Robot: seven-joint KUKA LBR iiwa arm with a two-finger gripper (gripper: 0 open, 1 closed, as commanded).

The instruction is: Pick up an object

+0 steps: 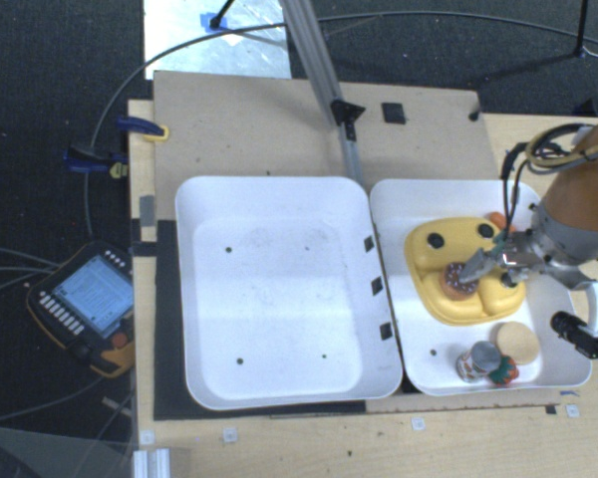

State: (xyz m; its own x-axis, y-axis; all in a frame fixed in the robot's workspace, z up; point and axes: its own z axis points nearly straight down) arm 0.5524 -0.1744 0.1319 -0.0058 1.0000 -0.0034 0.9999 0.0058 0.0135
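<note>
1. The likeliest target, a large yellow toy (458, 267) shaped rather like a duck, lies in the right bin (399, 207) and takes up much of its middle. A small round brown-and-pink object (456, 280) rests on top of it.

2. My gripper (475, 269) hangs right over that small object, low above the yellow toy. From this slanted view I cannot tell how the tool is set, nor whether anything is gripped.

3. Progress, as I judge it: the arm (578, 207) is over the target, but no object is seen lifted clear of the bin. The grasp and the lift both look left to do.

4. The count in the right bin: one yellow toy, one small round piece on it, one tan disc (518, 341) near the front corner, and one small cluster of mixed colours (483, 364) just beside the disc — too small to separate into items. An orange scrap (494, 219) peeks out behind the toy.

5. Two white bins sit side by side. The left bin (194, 267) is next to the right one, their rims touching along the middle.

6. Outward — one handheld control pendant (85, 302) lies on the dark floor to the left of the bench.
</note>
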